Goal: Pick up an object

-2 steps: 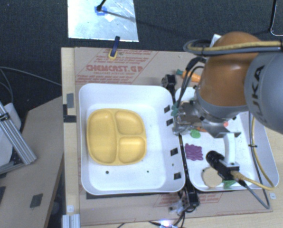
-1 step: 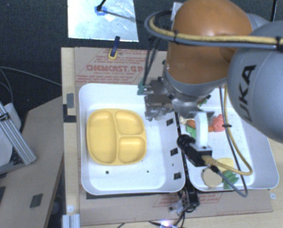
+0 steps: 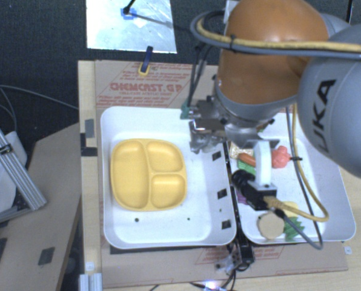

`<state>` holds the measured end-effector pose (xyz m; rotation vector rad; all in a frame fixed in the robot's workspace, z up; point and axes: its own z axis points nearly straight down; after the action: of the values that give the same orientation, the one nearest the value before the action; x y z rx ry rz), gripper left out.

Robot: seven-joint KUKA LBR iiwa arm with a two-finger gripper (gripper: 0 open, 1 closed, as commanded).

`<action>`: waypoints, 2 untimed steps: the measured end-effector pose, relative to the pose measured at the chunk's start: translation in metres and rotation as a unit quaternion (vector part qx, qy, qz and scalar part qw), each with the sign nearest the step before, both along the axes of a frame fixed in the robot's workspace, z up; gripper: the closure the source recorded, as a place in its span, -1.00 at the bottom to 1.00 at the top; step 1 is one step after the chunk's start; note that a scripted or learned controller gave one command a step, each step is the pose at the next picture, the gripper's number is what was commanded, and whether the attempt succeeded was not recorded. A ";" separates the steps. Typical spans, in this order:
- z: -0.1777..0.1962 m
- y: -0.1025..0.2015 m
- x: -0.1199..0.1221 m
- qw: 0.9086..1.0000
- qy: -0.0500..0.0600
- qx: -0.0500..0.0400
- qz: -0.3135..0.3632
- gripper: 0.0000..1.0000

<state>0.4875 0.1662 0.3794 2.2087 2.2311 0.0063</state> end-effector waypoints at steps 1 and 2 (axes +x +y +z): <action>0.010 0.000 0.001 1.000 -0.001 0.000 0.003 1.00; 0.021 0.000 0.001 1.000 -0.001 0.000 0.006 1.00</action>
<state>0.4887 0.1665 0.4006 2.1929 2.2440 0.0100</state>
